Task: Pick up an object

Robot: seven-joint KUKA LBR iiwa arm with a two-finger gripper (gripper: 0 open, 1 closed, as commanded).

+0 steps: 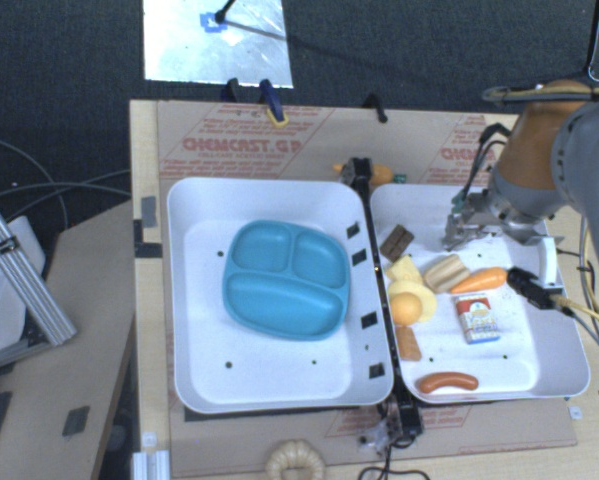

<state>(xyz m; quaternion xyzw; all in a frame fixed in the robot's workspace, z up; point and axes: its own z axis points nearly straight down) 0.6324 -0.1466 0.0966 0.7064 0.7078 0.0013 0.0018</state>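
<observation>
Grey and orange, my arm comes in from the right and sets my claw low over the far part of the right bin. I cannot tell how the claw stands, and I see nothing between its tips. Just below it lies a tan bread roll, with an orange carrot touching the roll's right end. Left of the claw sits a small brown block. Nearer the camera from the claw are a pale yellow piece, an orange ball, a red and white carton and, at the near rim, a sausage. Well to the left of my claw, a blue divided plate rests in the left bin on the counter.
</observation>
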